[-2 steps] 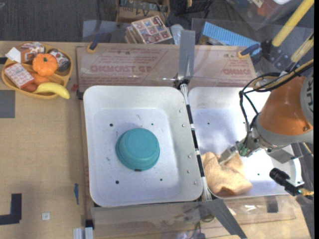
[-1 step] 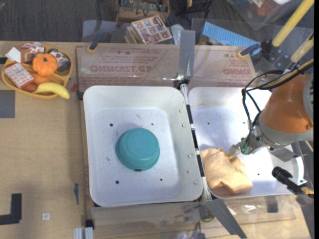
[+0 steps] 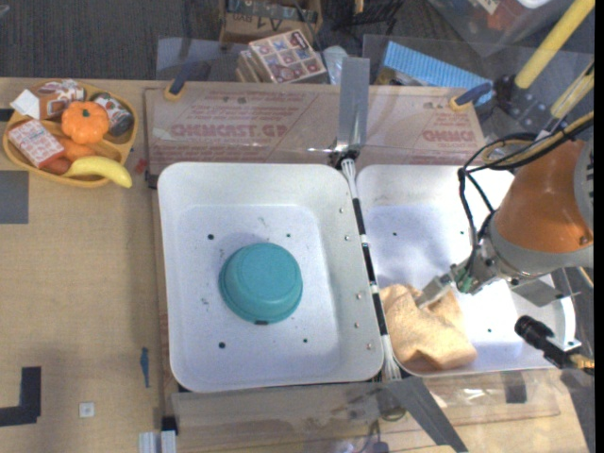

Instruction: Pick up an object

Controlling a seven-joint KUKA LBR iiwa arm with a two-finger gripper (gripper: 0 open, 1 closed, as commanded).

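Observation:
A tan, spongy lump (image 3: 429,336) lies in the near left corner of the right bin (image 3: 415,225). My gripper (image 3: 442,292) reaches in from the right, low over the lump's upper edge, touching or nearly touching it. The orange-banded wrist (image 3: 543,217) rises behind it. A teal bowl (image 3: 261,281) sits upside down in the middle of the left bin (image 3: 189,206), well away from the gripper.
The divider between the two bins (image 3: 363,253) runs just left of the tan lump. Black cables (image 3: 477,173) loop over the right bin's far side. A yellow dish of toy fruit (image 3: 71,135) stands on the bench at far left.

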